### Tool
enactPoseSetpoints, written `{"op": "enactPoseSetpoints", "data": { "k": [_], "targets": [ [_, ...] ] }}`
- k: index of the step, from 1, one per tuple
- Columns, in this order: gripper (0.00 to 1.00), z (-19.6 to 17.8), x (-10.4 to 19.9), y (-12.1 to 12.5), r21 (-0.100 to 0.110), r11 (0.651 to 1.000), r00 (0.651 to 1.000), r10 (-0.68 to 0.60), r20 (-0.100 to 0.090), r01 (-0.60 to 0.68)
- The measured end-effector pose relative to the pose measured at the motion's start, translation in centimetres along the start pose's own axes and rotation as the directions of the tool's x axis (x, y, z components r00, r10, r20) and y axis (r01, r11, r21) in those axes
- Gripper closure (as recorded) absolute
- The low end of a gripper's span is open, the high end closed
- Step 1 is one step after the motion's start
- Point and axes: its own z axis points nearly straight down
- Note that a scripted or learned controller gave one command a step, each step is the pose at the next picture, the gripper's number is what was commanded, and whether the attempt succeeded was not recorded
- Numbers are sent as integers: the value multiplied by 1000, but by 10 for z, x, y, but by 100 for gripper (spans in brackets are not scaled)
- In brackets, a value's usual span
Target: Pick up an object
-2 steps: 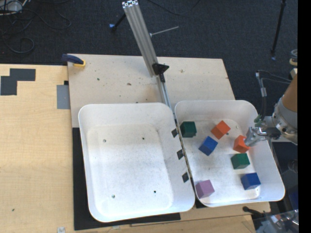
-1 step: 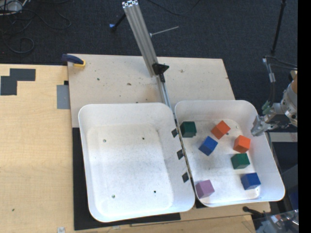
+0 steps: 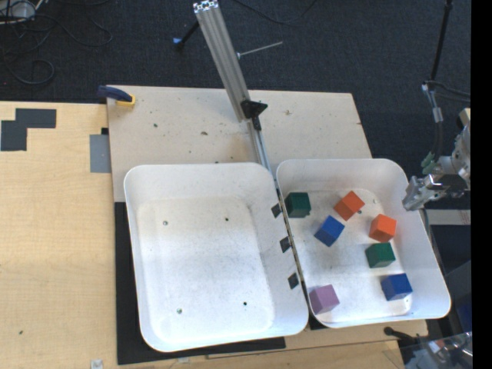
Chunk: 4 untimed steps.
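Several small blocks lie in the right bin (image 3: 400, 171): a dark green one (image 3: 298, 204) at its left wall, an orange one (image 3: 350, 204), a blue one (image 3: 329, 231), a red-orange one (image 3: 383, 227), a second green one (image 3: 380, 254), another blue one (image 3: 397, 286) and a purple one (image 3: 324, 298) near the front left corner. My gripper (image 3: 417, 193) hangs over the right bin's right rim, to the right of the red-orange block and apart from every block. I see nothing held in it.
The left bin (image 3: 154, 183) sits beside the right one, with black clips along the shared wall. A slanted aluminium bar (image 3: 227, 60) rises behind the bins. A blue and yellow clamp (image 3: 117, 95) lies at the bench's far left corner.
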Motion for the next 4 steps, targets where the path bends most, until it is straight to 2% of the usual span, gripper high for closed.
{"op": "enactPoseSetpoints", "data": {
  "k": [1,2,4],
  "targets": [
    [100,7,59,-4,4,1000,1000,-2,-3,2],
    [100,21,118,6,4,1000,1000,-3,-3,3],
    [100,25,236,8,5,1000,1000,-3,-3,3]
  ]
}}
